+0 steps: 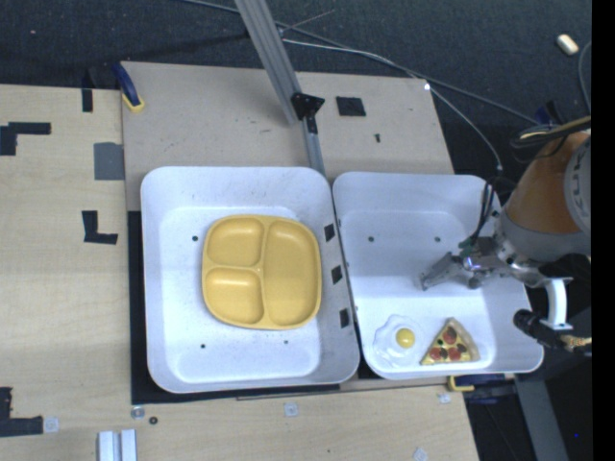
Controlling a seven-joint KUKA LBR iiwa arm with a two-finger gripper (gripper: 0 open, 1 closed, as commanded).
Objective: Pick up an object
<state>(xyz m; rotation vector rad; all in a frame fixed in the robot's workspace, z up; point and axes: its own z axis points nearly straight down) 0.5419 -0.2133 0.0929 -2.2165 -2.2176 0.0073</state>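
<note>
In the right bin (404,209), my gripper (429,279) hangs low over the bare floor, pointing left, with nothing visibly in it. A toy fried egg (395,338) lies near the bin's front edge, below and a little left of the gripper. Beside the egg, to its right, lies a toy pizza slice (452,344). Both are apart from the gripper. The arm, with its orange band (546,188), reaches in over the bin's right rim.
The left bin (173,257) holds a yellow divided plate (261,271) at its middle. A grey metal post (271,41) slants across the bench behind the bins. Cables run along the dark floor at the back right.
</note>
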